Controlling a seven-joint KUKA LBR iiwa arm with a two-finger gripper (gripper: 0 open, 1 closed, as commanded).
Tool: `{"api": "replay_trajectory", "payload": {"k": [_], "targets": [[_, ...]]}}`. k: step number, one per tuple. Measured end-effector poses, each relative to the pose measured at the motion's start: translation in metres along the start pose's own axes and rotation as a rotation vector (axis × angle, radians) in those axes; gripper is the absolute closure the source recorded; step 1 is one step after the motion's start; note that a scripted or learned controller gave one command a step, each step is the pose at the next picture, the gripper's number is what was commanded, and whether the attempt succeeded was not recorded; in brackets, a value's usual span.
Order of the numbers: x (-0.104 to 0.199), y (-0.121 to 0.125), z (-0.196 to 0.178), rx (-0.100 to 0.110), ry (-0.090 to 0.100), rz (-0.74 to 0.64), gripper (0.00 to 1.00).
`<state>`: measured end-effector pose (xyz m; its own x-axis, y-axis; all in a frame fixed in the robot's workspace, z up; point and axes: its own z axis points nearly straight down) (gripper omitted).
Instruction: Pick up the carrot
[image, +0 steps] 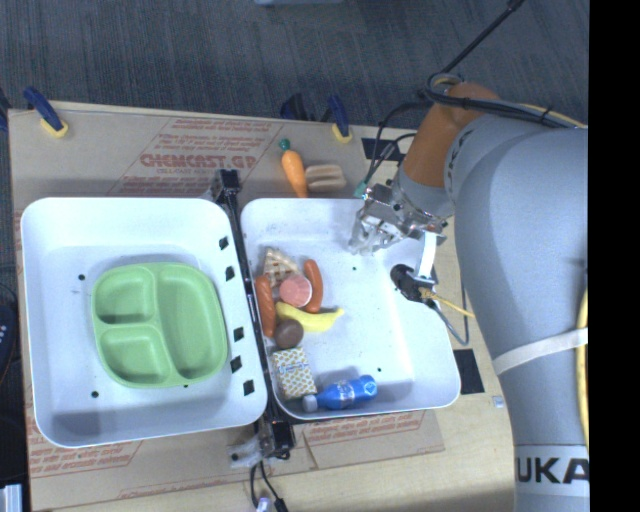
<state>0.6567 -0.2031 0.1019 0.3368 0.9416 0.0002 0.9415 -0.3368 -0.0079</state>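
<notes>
The gripper (372, 236), fingers spread and empty, hangs over the right bin (400, 350); the carrot (293, 171) lies outside it.

Orange carrot (293, 172) with a green top sat just beyond the right white bin (430, 345), beside a tan-and-brown bun (324, 179). Inside that bin: yellow banana (312, 318), pink-red round slice (295, 291), reddish-orange sausages (314, 282), dark brown ball (288, 334), checkered tan packet (293, 375), blue bottle (345, 393) with a white cap. Left of it, the other white bin (40, 300) held a lime-green divided plate (158, 324). The grey arm (520, 230) wore its orange band (440, 135). Red print ran across the brown cardboard (190, 152).
</notes>
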Motion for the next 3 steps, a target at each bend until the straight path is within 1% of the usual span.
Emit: {"api": "replay_trajectory", "payload": {"k": [1, 2, 3], "targets": [[0.006, -0.003, -0.148, -0.007, 0.000, 0.181, 1.00], [0.067, -0.043, -0.077, 0.000, 0.000, 0.228, 1.00], [0.000, -0.001, -0.131, -0.005, 0.000, 0.195, 1.00]]}}
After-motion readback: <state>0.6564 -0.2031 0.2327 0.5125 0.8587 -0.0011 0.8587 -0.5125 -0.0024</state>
